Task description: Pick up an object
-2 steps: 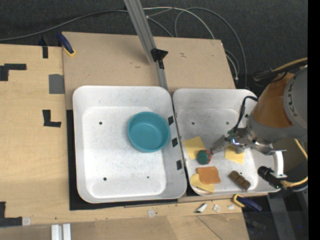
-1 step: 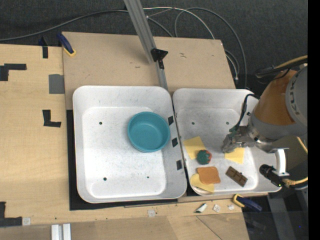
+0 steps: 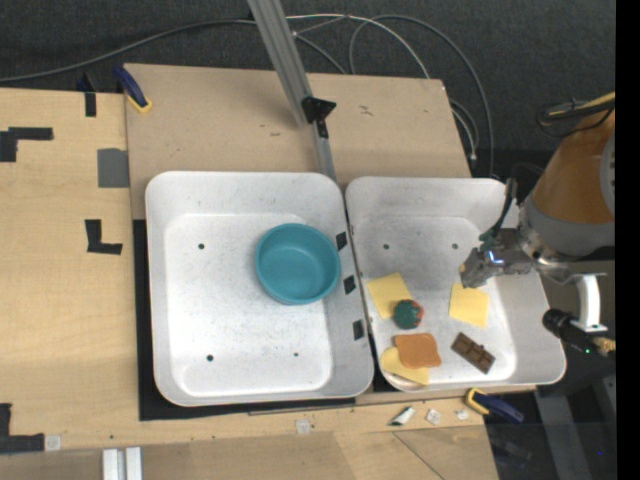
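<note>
Lying flat in the right bin [image 3: 430, 203], the small things cluster toward its six o'clock side: a yellow square [image 3: 470, 306], a second yellow slab [image 3: 388, 290], a round teal-green ball [image 3: 406, 314], an orange-brown toast-like piece [image 3: 417, 349] and a dark brown bar [image 3: 472, 352]. The gripper [image 3: 478, 268] hangs just at the yellow square's twelve o'clock, holding nothing visible. The bin's far half is bare speckled white. At nine o'clock, the left bin [image 3: 180, 268] holds a smooth teal bowl [image 3: 297, 263]. Both rest on a tan wooden bench [image 3: 60, 188].
</note>
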### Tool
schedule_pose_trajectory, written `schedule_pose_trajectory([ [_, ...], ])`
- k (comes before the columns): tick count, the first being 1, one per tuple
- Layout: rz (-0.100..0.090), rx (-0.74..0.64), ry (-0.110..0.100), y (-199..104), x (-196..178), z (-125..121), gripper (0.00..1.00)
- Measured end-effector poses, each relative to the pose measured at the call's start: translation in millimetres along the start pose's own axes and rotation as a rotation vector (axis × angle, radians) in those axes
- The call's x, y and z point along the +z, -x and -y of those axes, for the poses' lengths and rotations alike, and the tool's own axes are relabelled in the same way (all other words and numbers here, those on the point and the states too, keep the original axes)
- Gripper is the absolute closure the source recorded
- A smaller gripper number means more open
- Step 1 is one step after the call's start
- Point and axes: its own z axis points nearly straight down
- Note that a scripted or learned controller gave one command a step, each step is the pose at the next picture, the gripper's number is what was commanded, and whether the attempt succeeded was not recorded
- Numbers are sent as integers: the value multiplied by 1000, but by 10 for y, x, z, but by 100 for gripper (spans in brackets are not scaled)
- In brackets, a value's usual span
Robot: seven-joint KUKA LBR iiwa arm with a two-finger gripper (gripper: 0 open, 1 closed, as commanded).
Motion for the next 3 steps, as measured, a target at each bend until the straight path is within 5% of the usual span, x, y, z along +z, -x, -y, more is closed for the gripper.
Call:
schedule_pose_trajectory([
  [2, -1, 0, -3, -41, -662, -12, 100],
  [3, -3, -4, -5, -507, -673, 10, 100],
])
